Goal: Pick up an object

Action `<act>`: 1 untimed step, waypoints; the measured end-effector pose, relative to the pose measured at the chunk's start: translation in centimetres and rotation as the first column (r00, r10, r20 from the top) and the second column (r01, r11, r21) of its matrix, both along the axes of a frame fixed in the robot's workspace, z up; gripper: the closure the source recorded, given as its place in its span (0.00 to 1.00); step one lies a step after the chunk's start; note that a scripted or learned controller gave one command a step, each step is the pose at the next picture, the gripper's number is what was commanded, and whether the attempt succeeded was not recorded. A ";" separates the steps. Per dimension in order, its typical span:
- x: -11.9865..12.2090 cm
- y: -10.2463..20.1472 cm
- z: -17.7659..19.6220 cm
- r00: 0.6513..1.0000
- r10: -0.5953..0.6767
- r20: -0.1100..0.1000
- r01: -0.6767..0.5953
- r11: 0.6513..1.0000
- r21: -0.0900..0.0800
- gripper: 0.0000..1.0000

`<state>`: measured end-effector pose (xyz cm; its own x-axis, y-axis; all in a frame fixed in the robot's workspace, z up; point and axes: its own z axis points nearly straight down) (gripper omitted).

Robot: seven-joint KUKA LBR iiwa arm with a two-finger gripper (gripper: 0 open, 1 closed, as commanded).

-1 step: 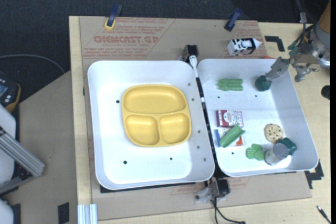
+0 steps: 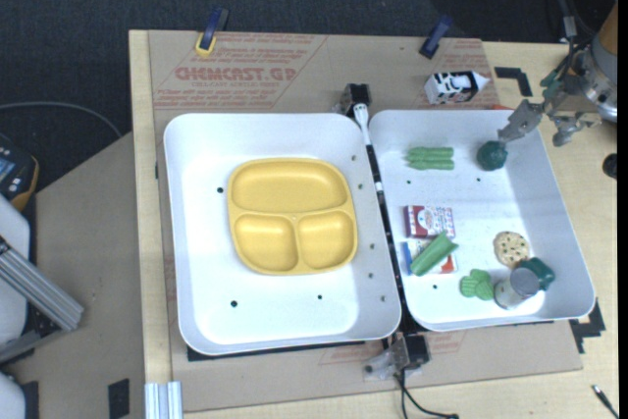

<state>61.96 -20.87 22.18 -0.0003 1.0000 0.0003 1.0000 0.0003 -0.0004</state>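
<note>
The right bin (image 2: pixel 549 201) holds several small objects. A light green ridged piece (image 2: pixel 430 158) lies near its back, with a dark green round object (image 2: pixel 492 154) beside it. A red and white packet (image 2: pixel 430 221), a green stick-shaped piece (image 2: pixel 432 255), a cookie (image 2: pixel 510 247), a small green lump (image 2: pixel 477 286) and a grey and dark green cylinder (image 2: pixel 523 280) sit toward the front. My gripper (image 2: pixel 542 128) hangs over the bin's back right corner, open, with nothing between its fingers. Its left finger (image 2: pixel 517 123) ends just above and right of the dark green round object.
A yellow divided plate (image 2: pixel 292 214) lies in the left bin (image 2: pixel 196 270). A black and white object (image 2: pixel 456 85) rests on the cardboard behind the right bin. Clamps (image 2: pixel 209 32) hold the cardboard's back edge.
</note>
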 end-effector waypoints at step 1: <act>-1.0 -0.3 -5.7 1.000 -0.001 -0.007 0.001 1.000 0.002 0.00</act>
<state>60.95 -21.17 16.51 0.0007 1.0000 0.0020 1.0000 -0.0007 -0.0074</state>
